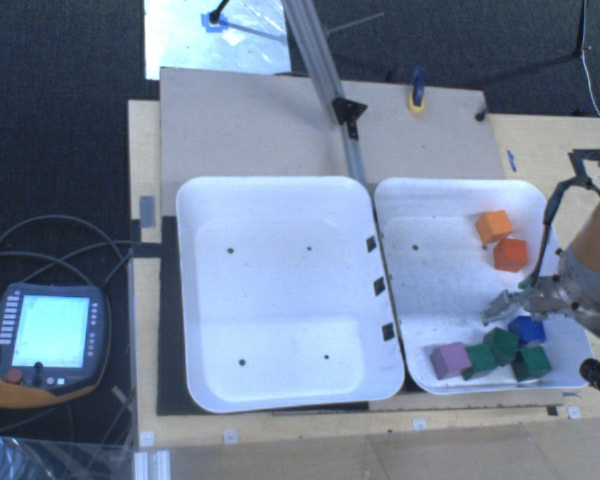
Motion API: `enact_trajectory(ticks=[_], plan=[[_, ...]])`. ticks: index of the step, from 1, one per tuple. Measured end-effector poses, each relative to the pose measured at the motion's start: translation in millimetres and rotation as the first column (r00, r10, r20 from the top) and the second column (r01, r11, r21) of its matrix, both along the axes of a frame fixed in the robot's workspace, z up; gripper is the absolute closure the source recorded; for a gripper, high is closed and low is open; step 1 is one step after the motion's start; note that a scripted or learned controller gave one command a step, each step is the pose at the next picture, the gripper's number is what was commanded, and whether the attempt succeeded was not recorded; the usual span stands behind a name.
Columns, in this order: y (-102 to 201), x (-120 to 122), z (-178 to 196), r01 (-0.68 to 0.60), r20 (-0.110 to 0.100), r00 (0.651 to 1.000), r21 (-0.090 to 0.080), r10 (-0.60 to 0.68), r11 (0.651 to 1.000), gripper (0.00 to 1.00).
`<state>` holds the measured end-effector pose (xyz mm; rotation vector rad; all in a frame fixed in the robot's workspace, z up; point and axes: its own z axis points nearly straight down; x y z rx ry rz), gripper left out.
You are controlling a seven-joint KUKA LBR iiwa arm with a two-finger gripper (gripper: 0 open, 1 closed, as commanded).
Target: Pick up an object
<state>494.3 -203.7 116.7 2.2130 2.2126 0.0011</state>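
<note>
Bench with two bins, right bin [450, 196] holding orange blocks [494, 226], green blocks [502, 344]

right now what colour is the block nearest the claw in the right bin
Blue: the block just below the claw in the right bin, clearest in the camera view.

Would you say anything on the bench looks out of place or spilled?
Nothing stands out. All the blocks sit inside the right bin: two orange blocks near its far side, and the purple block, green blocks and blue block clustered at its near edge by the gripper.
</note>
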Motion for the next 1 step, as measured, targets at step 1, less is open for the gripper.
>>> enact_trajectory(ticks=[1], plan=[[-0.1, 1.8, 12.3, -0.003, 0.005, 1.0, 0.0, 0.003, 1.0, 1.0]])
